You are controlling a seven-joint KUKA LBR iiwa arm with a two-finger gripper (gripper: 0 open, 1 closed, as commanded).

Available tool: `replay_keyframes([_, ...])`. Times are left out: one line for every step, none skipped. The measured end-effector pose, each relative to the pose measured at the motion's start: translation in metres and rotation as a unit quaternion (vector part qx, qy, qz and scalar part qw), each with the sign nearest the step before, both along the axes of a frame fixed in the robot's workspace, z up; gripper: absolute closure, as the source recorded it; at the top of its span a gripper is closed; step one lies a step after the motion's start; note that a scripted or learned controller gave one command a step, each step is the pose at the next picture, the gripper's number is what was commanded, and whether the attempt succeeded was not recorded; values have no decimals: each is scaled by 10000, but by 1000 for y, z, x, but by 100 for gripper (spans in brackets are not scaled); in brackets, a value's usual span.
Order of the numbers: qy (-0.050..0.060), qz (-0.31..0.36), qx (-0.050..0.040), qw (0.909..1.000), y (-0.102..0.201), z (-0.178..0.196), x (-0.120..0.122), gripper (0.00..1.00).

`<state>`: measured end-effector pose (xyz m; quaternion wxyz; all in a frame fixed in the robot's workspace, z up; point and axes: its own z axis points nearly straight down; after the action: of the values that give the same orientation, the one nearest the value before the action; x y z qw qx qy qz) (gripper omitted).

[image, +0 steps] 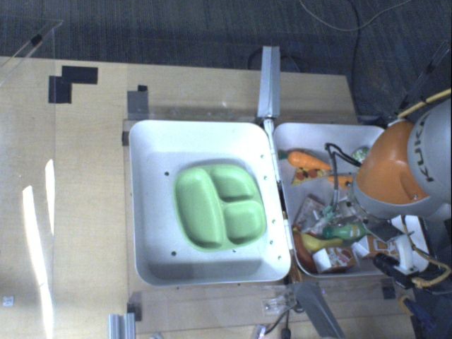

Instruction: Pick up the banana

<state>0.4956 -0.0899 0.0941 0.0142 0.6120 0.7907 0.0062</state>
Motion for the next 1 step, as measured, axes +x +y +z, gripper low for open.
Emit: replay_keyframes([62, 655, 15, 9978, -1, 0, 27, 0])
